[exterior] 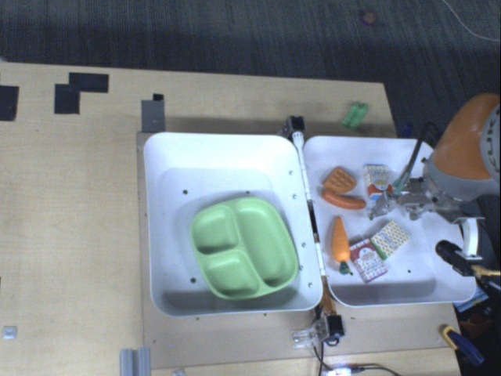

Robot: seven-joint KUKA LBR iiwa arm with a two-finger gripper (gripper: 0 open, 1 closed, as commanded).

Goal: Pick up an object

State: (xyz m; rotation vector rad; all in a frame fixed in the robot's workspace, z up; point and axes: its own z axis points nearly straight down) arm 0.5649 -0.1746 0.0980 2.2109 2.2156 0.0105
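The right bin [423, 284] holds several small items. An orange waffle-like piece [340, 179] lies at its back left, with a reddish sausage [344, 201] just in front of it. A carrot [339, 240] lies along the left wall. A small white carton [376, 176] sits at the back, a red packet [368, 259] and a patterned box [390, 239] toward the front. My gripper [386, 204] hangs over the middle of this bin, between the carton and the patterned box, right of the sausage. I see nothing held in it.
The left bin [168, 210] carries a green divided plate [244, 246]. A small green object [355, 115] lies on the bench behind the right bin. The arm's orange band [468, 141] looms over the right bin's right edge. Cables and clips sit at the bins' front junction [325, 329].
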